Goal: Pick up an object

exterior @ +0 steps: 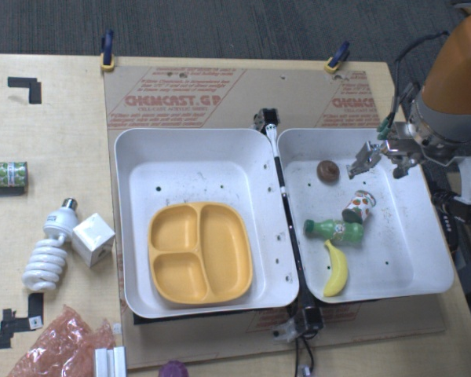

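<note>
White right bin (424, 277) holds a curved yellow banana (335, 270).

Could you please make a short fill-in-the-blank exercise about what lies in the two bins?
1. The yellow divided plate lies in the ____ bin.
2. The banana lies in the ____ bin.
3. The plate has ____ compartments.
4. The claw hangs above the right bin, near the ____ round object.

Missing words: left; right; three; brown
</note>
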{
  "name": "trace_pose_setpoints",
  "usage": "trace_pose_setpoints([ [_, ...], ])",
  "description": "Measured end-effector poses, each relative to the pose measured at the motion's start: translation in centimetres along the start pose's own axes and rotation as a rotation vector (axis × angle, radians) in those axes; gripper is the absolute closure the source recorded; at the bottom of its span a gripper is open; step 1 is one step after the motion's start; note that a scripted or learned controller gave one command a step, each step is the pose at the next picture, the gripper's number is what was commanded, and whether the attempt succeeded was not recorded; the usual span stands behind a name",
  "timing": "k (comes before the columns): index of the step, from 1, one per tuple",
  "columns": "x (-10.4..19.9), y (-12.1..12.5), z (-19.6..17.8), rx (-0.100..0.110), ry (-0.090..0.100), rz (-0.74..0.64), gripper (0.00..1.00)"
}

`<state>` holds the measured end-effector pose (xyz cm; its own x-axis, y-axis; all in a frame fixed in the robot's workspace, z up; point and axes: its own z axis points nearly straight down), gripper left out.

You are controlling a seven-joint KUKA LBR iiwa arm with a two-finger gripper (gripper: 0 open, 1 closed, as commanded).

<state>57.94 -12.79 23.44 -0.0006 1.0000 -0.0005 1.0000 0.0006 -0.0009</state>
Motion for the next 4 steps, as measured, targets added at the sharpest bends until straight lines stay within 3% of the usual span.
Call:
trace_pose_setpoints([
  [1,-0.4,-2.0,12.4,-0.001,0.0,0.002,0.0],
  [2,1.9,-6.5,14.2,0.0,0.0,0.003,0.0],
  [3,1.8,-6.4,13.2,-0.003,0.0,0.005,1.0],
  [4,6.6,-8.9,4.2,-0.002,0.0,0.001,1.0],
])
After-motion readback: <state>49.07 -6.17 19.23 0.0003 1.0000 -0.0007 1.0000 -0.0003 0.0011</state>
